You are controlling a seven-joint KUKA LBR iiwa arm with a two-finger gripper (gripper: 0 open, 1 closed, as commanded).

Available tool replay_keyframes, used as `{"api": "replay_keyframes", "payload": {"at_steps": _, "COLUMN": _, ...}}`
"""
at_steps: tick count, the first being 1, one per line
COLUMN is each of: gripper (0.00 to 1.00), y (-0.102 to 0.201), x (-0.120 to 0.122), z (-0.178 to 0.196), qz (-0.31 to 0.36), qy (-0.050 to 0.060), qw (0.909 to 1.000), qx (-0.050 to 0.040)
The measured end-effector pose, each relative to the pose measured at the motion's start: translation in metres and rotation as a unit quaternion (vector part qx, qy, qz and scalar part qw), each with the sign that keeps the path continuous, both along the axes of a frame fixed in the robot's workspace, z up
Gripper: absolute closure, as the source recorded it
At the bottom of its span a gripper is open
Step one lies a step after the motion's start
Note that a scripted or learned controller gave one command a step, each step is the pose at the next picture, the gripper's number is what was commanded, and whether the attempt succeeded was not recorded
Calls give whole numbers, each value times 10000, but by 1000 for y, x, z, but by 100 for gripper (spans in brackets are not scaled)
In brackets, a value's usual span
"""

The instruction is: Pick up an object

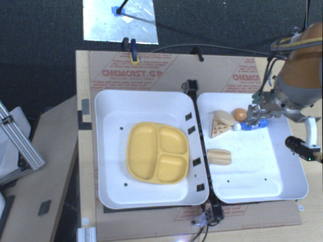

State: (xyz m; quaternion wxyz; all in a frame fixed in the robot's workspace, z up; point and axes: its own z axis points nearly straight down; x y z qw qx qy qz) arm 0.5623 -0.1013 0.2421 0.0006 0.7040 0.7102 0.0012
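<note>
The right bin (262, 185) holds several small toy foods. A pizza slice (218, 129) lies near its left wall, with a pale bun (225, 117) and an orange ball (239, 114) just behind it. A tan loaf (219, 157) lies nearer the front. A blue and white object (251, 126) rests on the bin floor right of the orange ball. My gripper (257, 115) hangs low over the back of the right bin, directly above the blue object and close beside the orange ball. Whether it touches either one is unclear.
A yellow divided plate (156, 152) sits in the middle of the left bin (113, 185). A black clip ridge (198, 135) runs between the two bins. A black part (303, 149) sticks in at the right edge. An aluminium frame (20, 140) stands at far left.
</note>
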Motion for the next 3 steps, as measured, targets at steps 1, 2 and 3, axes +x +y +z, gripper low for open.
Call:
{"api": "replay_keyframes", "payload": {"at_steps": 1, "gripper": 100, "y": 46, "x": 20, "z": -11, "qz": -1, "qy": -2, "qw": 10000, "qx": -2}}
{"api": "replay_keyframes", "payload": {"at_steps": 2, "gripper": 100, "y": 102, "x": 35, "z": -2, "qz": 10, "qy": -6, "qw": 10000, "qx": 7}}
{"api": "replay_keyframes", "payload": {"at_steps": 3, "gripper": 100, "y": 155, "x": 52, "z": 5, "qz": 7, "qy": -7, "qw": 10000, "qx": 9}}
